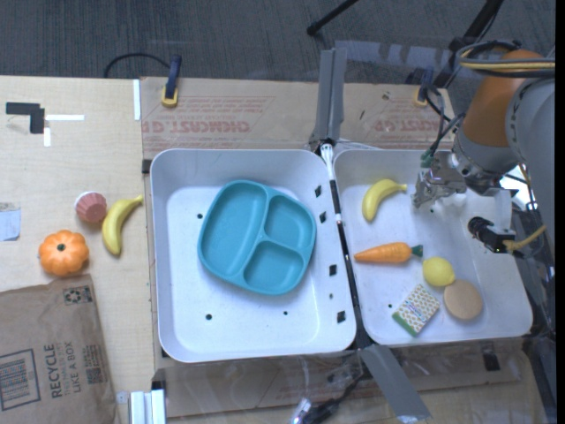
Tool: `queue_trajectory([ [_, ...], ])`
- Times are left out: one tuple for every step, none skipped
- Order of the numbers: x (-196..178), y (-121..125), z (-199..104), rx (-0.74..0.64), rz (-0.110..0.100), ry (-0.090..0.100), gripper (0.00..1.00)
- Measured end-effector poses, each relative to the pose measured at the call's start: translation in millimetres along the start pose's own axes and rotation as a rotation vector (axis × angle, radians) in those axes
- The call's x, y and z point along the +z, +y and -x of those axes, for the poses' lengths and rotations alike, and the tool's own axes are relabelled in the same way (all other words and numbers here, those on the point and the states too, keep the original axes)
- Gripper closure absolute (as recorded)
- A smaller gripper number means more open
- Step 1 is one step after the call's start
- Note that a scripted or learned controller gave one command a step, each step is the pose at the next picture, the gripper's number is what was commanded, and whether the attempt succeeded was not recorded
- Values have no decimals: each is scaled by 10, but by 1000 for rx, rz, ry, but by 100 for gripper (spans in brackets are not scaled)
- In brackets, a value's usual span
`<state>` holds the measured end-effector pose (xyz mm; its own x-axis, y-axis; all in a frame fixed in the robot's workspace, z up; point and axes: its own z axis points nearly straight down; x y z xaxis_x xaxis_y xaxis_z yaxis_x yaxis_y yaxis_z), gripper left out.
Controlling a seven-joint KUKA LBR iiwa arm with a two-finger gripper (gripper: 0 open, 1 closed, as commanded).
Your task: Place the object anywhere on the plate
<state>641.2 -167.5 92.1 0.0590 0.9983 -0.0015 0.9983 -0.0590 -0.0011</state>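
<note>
While the blue plate sits bare in the left bin, I judge the task not yet begun: nothing has been picked. The gripper hangs over the right bin, just beside the banana; I cannot tell its finger state or any hold. Right bin count: one banana, one carrot, one lemon, one round biscuit, one packet.

Left of the left bin I see a pumpkin, a banana and a pink cupcake.
</note>
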Motion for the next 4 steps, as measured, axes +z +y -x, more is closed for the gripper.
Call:
queue_trajectory([
  [5,-346,390,277,-1,1,100],
  [10,-1000,345,490,-3,1,100],
  [4,-94,246,363,-1,0,100],
  [-30,-624,491,614,-3,1,100],
])
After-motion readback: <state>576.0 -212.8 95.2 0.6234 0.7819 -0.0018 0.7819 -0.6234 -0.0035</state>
